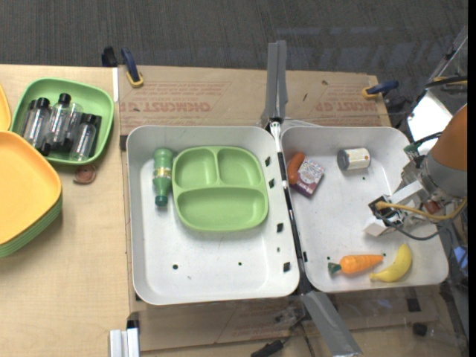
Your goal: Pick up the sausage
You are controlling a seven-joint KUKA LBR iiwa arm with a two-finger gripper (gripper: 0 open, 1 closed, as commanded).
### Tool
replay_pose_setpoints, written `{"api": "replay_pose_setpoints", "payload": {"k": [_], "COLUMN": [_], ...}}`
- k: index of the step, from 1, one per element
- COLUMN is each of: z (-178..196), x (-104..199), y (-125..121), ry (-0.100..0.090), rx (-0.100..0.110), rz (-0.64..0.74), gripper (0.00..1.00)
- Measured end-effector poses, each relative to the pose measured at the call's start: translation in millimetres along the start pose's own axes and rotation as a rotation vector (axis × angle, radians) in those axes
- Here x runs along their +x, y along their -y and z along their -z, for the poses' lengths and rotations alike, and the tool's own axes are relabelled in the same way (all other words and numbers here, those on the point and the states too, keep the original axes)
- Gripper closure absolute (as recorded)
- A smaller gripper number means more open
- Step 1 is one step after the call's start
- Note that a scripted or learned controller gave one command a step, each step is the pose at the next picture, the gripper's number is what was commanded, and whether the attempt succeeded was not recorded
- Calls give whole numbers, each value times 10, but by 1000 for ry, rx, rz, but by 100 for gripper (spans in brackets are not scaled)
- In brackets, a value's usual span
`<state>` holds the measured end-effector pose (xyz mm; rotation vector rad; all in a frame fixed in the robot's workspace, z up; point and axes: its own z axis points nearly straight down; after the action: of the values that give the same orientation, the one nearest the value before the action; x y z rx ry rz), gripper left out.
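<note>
Sausage [296,167]: reddish-orange, lying in the right bin against its left wall, toward the far corner; partly tucked beside a purple packet [309,177] that touches or overlaps it.
Right bin [335,143]: white and shallow; also carries a small tin can [355,158] on its side near the far edge, a toy carrot [358,264] and a banana [395,265] along the near edge toward the right corner.
Gripper [383,213]: low over the right half of the right bin, reaching in from the right side; whether the claw is wide or narrow I cannot tell, cables and white parts clutter it. Nothing shows gripped in it.
Arm [450,158]: grey with an orange band, at the right edge of the right bin.
Gap to target: the gripper is well apart from the sausage, with the middle of the bin floor between them.
Left bin [145,259]: holds a green divided plate [220,188] near its centre and a green bottle [162,175] just beside the plate's left edge.
Bench outside the bins: a green tray of small bottles [63,121] and stacked orange plates [26,192] at the far left.
Why it matters: the sausage sits hard against the wall and the packet, so I judge a clean grasp is awkward; the claw likely needs to straddle it along the wall.
Progress: pick not yet made.
</note>
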<state>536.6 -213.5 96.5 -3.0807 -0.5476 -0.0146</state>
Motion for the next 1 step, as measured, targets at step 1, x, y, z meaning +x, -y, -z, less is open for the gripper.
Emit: {"api": "replay_pose_setpoints", "payload": {"k": [1], "z": [76], "x": [-6], "y": [5], "ry": [3], "rx": [3], "rz": [-2], "gripper": [100]}}
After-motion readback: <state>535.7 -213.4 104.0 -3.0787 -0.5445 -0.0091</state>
